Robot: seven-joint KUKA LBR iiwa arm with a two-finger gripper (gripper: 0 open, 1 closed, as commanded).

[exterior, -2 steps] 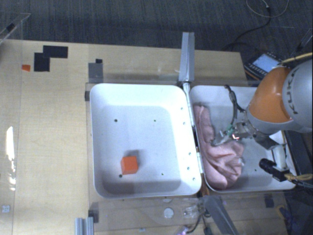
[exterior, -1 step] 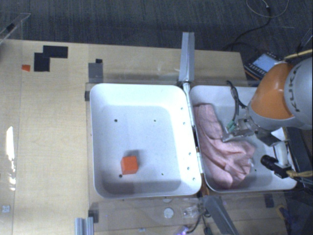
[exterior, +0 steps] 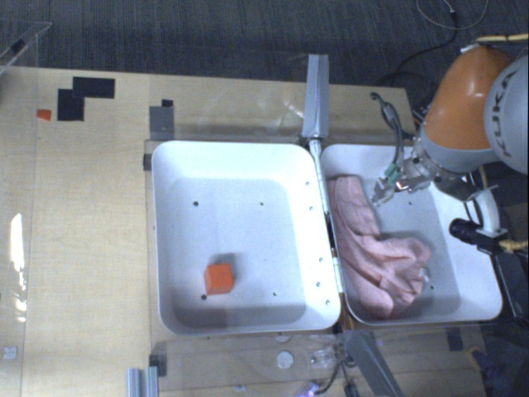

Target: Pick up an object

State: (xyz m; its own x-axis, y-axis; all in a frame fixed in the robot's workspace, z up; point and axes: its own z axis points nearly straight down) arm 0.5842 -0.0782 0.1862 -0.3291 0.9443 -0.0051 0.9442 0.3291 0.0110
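- Camera view: grey arm with orange band (exterior: 467, 98) enters from the right of the frame; fingers (exterior: 388, 187) sit over the upper part of the right white bin (exterior: 463, 304).
- Crumpled pink cloth (exterior: 376, 255) lies along that bin's left side, top end just beside the fingers, not visibly between them.
- Finger state: cannot tell, too small and blurred.
- Small orange block (exterior: 219, 279) sits lower left in the left white bin (exterior: 231, 160), well apart from the arm.
- Step, my read: approach/descent onto the cloth, nothing lifted.
- Next: drop onto a cloth fold, close, lift straight; soft fabric may slip out.
- Tabletop (exterior: 74, 246) otherwise irrelevant.
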